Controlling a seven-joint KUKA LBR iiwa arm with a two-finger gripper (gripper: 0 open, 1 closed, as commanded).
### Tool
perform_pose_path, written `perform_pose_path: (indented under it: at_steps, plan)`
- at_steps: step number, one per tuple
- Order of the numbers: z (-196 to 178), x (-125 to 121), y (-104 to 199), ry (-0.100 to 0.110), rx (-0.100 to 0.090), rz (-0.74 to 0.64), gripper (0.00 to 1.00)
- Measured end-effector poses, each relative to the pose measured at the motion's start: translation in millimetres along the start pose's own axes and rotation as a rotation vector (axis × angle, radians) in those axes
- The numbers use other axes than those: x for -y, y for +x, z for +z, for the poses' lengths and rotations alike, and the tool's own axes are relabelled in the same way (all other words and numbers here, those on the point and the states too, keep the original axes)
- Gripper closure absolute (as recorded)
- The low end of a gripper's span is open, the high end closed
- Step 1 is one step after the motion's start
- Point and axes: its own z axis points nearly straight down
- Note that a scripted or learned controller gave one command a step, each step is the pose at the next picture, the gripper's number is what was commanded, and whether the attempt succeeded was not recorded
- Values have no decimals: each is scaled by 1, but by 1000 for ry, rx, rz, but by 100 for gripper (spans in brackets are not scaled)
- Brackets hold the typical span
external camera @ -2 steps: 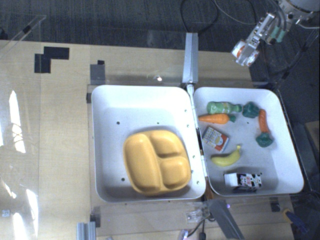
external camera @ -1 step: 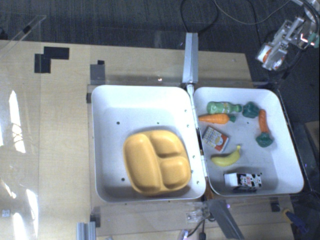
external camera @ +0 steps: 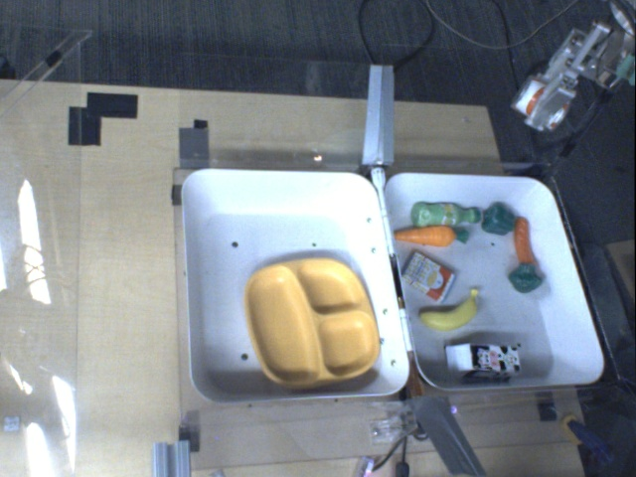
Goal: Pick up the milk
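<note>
The milk (external camera: 484,358) is a small white carton with black cow patches. It lies on its side near the front edge of the right bin (external camera: 571,266). The grey arm is high at the upper right, outside the bins. Its gripper (external camera: 542,105) hangs by the orange band, beyond the right bin's far right corner and well away from the milk. Nothing is seen in the gripper.
The right bin also holds a banana (external camera: 450,312) just behind the milk, a red juice box (external camera: 428,274), a carrot (external camera: 427,236), a green bottle (external camera: 444,214) and a second carrot (external camera: 522,241) with green tops. A yellow divided tray (external camera: 311,318) lies in the left bin (external camera: 209,266).
</note>
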Motion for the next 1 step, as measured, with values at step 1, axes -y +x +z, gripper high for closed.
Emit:
perform_pose_path:
  at_steps: [1]
  plan:
    - [-14, -1, -1, -4, 11, -2, 100]
